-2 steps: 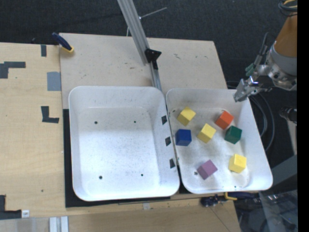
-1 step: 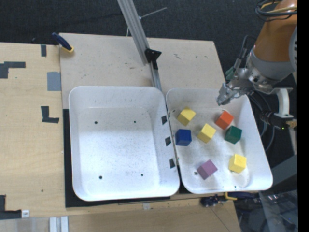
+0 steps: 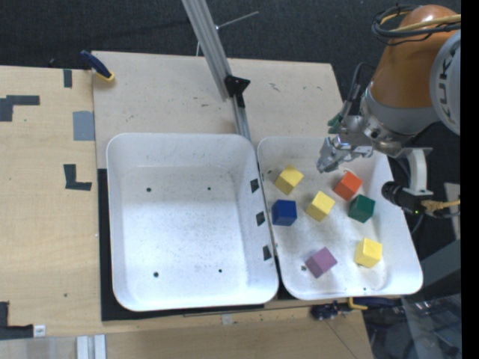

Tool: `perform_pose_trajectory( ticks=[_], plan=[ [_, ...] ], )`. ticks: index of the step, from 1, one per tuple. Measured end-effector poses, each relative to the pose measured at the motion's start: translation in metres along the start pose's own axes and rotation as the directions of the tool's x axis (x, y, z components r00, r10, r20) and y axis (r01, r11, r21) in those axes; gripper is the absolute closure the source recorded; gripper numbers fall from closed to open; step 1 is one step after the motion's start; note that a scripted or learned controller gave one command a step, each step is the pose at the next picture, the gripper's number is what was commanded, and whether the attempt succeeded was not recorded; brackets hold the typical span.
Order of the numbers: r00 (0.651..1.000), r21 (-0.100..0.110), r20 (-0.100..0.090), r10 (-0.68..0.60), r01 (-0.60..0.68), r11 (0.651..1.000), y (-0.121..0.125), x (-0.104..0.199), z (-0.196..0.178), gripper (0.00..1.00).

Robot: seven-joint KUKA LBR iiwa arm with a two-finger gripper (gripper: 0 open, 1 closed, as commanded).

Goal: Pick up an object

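Right bin, near to far: purple cube, yellow cube, blue cube, green cube, orange cube. Gripper hovers just beyond the orange cube; finger state cannot be told. Advised: centre over one isolated cube, descend straight.

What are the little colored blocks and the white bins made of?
The blocks, like the orange block and blue block, look like painted wood or plastic: solid matte colors, crisp edges. The right bin looks like smooth molded plastic, with rounded corners and a faint sheen.
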State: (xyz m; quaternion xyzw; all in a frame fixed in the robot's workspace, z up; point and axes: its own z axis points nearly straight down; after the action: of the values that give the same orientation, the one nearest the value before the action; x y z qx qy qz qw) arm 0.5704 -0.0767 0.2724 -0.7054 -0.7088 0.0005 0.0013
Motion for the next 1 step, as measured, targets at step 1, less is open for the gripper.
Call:
perform_pose_trajectory(
  ticks=[1],
  plan=[
    [1.000,0.002,0.000,0.000,0.000,1.000,-0.0222,0.0483,0.0212,1.00]
  ],
)
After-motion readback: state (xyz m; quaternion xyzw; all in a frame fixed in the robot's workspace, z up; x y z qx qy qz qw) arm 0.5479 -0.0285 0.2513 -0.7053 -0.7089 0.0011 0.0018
